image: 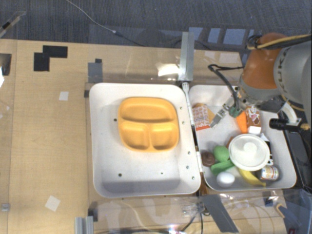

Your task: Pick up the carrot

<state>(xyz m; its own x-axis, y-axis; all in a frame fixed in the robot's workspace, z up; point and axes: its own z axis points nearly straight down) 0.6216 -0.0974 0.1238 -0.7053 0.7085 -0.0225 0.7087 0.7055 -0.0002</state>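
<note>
The carrot point(242, 123) is a short orange piece with a bit of green at its top, lying in the upper middle of the right bin point(287, 179). My gripper point(228, 111) hangs low over the bin, just left of and above the carrot's green end, close to or touching it. The grey arm with its orange band point(261, 67) reaches in from the upper right and hides part of the bin's back wall.
Around the carrot lie a snack packet point(200, 115), a small red and white carton point(252, 116), a white bowl point(249, 150), a green toy vegetable point(222, 156), a white egg point(225, 178), a banana point(249, 176) and a can point(269, 173). The left bin point(102, 145) holds a yellow divided plate point(148, 123).
</note>
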